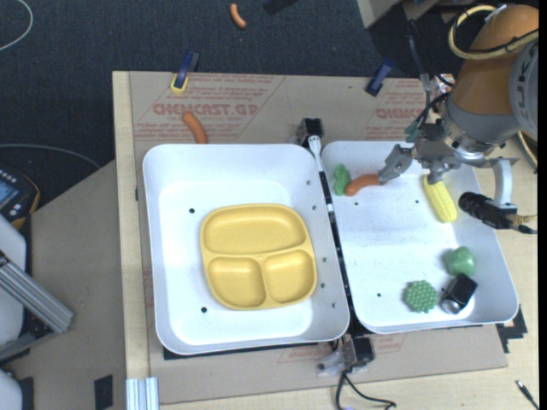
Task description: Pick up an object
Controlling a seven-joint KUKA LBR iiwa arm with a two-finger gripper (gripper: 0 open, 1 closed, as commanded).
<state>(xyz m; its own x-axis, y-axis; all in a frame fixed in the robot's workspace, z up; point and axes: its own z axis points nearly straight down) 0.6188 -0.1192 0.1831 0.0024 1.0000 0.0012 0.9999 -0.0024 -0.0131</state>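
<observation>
Reaching arm: the grey KUKA arm comes in from the right, orange band high at the top right, wrist above the far end of the right bin.
Gripper: fingers spread apart, nothing between them; the left finger hangs just beside the carrot, the right finger above the corn's upper end.
Carrot: small orange toy, lying near the right bin's far left corner, touching a green leafy toy.
Corn cob: yellow, lying lengthwise near the bin's far right side.
Near end of right bin: a green studded ball, a black object just beside it, a green rounded toy above that.
Left bin: holds a yellow three-compartment plate.
Bench beyond the bins: an orange sausage-shaped toy on the cardboard.
</observation>
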